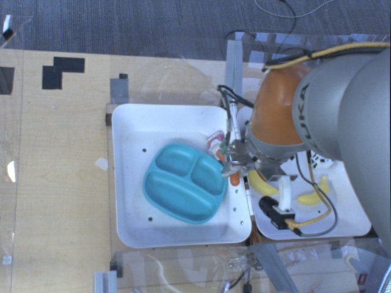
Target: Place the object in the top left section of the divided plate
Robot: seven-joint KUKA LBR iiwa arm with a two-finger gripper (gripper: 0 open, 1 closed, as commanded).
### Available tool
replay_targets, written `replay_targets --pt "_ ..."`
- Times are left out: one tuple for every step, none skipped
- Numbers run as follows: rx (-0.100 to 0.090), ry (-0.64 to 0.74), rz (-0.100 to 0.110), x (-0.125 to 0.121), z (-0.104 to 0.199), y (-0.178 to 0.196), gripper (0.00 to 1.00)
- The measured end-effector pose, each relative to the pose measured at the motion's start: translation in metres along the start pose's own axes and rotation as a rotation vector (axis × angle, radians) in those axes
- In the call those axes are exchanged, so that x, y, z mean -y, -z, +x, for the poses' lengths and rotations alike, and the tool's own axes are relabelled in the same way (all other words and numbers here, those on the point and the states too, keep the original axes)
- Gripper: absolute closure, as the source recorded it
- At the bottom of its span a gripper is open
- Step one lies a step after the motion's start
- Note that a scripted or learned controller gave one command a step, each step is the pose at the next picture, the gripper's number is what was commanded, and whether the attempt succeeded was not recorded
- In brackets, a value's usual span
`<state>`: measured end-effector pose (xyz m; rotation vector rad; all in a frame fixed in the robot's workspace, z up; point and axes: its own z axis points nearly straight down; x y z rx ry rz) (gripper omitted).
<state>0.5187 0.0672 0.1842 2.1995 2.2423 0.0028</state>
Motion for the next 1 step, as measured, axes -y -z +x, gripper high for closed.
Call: replay_targets --pt "0.000 -0.001 0.000 -0.0001 -0.0004 0.0001 0.00"
